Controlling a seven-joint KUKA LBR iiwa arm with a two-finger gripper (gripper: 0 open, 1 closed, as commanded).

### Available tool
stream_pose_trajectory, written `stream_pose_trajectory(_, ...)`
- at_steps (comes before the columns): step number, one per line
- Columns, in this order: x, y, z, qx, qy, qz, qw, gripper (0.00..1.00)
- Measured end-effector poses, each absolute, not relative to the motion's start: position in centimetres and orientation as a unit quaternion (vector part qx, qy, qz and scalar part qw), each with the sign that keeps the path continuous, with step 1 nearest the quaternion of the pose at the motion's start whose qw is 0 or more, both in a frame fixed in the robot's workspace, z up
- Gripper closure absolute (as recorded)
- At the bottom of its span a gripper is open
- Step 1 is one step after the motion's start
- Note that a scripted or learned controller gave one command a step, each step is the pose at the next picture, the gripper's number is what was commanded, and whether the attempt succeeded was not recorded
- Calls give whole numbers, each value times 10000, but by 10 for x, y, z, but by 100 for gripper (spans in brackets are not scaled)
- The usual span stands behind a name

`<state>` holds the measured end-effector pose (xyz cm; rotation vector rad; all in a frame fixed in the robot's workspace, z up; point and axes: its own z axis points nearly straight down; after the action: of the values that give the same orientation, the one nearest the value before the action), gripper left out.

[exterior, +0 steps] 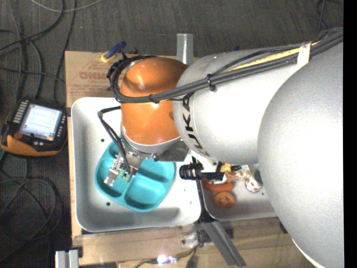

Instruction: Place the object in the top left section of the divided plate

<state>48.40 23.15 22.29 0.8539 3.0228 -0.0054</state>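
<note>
A teach pendant [34,126] lies at nine o'clock, off the bench. In the left bin [83,149], the gripper [118,172] is lowered over the left side of the turquoise divided plate [146,187]. Its opening cannot be told, and no object is seen held. A release could miss the section or nudge the plate. At four o'clock, orange pieces [224,199] remain in the right bin [245,208].

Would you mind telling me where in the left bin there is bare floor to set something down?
The left bin has bare floor along its near edge below the teal divided plate, and in its far left corner beside the wall. Over the plate it is crowded: the gripper hangs above its left section, and the arm covers the bin's far side.
</note>
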Motion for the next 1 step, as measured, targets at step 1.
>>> stream_pose_trajectory(1,483,233,195,3412,9400,-16,-18,100)
